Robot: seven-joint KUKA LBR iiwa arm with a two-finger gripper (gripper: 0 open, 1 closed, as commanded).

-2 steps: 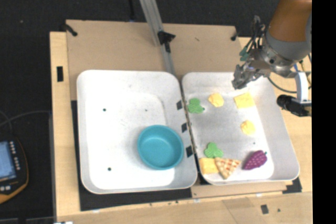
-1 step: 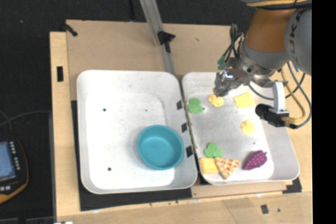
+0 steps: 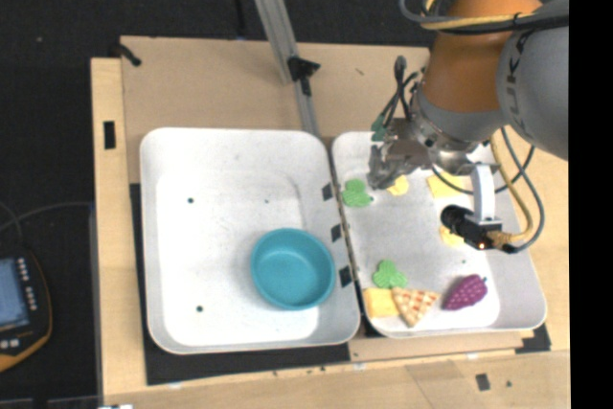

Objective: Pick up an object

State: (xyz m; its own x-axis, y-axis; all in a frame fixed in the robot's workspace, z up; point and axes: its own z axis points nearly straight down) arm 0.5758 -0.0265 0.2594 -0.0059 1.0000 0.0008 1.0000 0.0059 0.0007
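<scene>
My gripper (image 3: 388,170) hangs low at right bin's (image 3: 522,275) 11 o'clock; finger spread I cannot tell, nothing visibly held. Green piece (image 3: 356,195) at its 7 o'clock, likeliest target. Blue bowl (image 3: 290,268) sits in left bin (image 3: 192,168).

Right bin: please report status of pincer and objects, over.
Pincer low over right bin, far end. Small yellow piece beside it, green piece near. Grapes, pizza slice at near end, untouched.
</scene>
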